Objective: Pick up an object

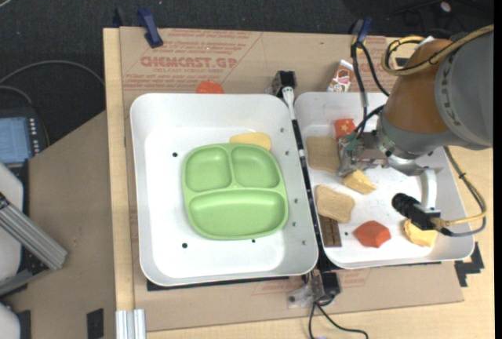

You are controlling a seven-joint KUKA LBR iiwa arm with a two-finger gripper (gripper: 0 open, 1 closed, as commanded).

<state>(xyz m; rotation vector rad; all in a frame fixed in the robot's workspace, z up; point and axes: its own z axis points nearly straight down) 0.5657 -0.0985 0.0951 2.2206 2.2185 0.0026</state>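
Note:
My gripper hangs low in the right bin, near its middle. Right under its tip lies a yellow cheese wedge, touching it or nearly so. A tan bread piece lies just left of the gripper, and a small red cube sits behind it. Toward the front are a bread slice, a red food piece and a yellow chunk. I see nothing lifted off the bin floor.
The left bin holds a green divided plate with a pale yellow piece behind it. A dark brown strip lies by the right bin's left wall. A small carton stands behind the right bin.

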